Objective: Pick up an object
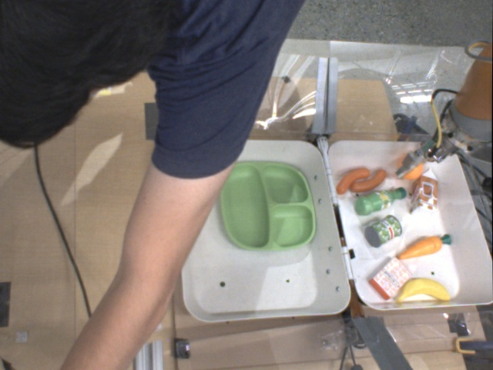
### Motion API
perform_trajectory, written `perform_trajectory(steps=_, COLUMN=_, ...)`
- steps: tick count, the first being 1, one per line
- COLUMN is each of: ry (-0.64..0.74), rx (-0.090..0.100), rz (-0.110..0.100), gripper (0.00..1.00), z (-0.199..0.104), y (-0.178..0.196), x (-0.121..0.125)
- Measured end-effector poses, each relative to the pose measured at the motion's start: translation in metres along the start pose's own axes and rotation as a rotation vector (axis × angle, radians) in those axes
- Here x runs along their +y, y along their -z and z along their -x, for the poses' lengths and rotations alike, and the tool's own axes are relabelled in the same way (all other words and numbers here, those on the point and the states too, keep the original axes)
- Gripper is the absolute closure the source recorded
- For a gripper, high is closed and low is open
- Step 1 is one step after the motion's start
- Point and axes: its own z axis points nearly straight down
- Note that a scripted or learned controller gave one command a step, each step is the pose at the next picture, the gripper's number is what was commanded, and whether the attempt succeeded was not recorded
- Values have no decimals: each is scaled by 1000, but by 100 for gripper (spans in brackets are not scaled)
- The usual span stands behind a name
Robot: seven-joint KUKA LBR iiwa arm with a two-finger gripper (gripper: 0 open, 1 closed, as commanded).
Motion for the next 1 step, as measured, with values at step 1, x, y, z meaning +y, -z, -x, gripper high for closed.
perform_trajectory(steps=1, ry=-104, rx=4, rz=4, gripper=100, z=-35, y=90, x=17)
